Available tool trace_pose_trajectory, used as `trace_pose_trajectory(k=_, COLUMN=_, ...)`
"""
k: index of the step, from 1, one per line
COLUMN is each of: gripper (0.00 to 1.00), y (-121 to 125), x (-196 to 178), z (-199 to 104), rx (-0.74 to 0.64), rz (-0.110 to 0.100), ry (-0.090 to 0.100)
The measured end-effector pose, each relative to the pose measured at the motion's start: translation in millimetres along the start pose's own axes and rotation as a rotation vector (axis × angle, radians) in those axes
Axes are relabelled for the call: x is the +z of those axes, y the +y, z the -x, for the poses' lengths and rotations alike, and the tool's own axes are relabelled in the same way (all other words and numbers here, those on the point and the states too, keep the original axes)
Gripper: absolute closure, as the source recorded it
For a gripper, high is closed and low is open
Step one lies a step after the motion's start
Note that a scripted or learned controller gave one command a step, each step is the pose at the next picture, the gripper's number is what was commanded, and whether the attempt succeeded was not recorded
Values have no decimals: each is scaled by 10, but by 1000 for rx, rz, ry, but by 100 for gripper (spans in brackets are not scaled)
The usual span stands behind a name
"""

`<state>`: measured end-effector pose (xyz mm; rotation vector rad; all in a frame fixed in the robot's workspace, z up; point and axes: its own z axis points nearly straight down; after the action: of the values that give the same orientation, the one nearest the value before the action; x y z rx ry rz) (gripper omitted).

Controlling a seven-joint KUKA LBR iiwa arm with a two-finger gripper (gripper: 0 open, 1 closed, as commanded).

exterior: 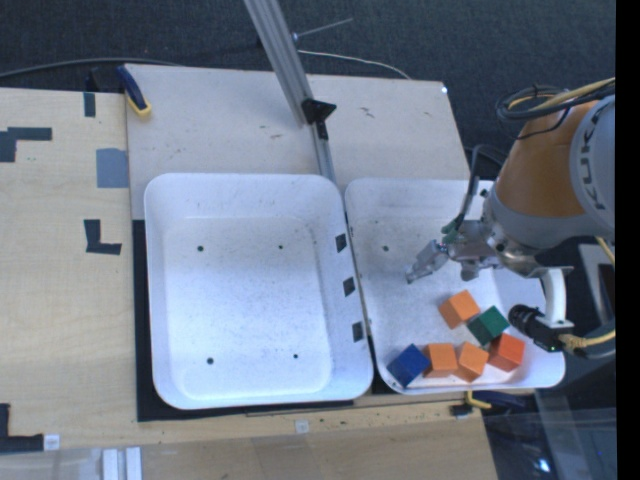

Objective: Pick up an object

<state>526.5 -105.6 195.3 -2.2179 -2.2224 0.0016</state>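
Pale wood counter (60,298), grey tape patches at 9 o'clock. Directly on it: two shallow white plastic bins, left bin (160,268) toward 7 o'clock, right bin (395,203) toward 4 o'clock, rims touching. Blue-and-yellow clamp (133,91) at 11 o'clock.

A light wooden desk (60,298) has grey tape pieces (112,167) stuck on it. A silver metal pole (285,63) slants across the top. A blue and yellow clamp (133,90) lies near the back.
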Motion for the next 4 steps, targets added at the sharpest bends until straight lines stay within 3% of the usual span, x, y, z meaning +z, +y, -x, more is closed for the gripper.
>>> trace_pose_trajectory(k=1, gripper=0, y=-173, x=-222, z=91, rx=1, rz=1, ry=0)
trace_pose_trajectory(k=2, gripper=0, y=-324, x=788, z=419, rx=1, rz=14, ry=-6)
trace_pose_trajectory(k=3, gripper=0, y=238, x=862, z=693, rx=0, rz=40, ry=-18)
trace_pose_trajectory(k=4, gripper=0, y=685, x=882, z=980, rx=-2, rz=27, ry=-10)
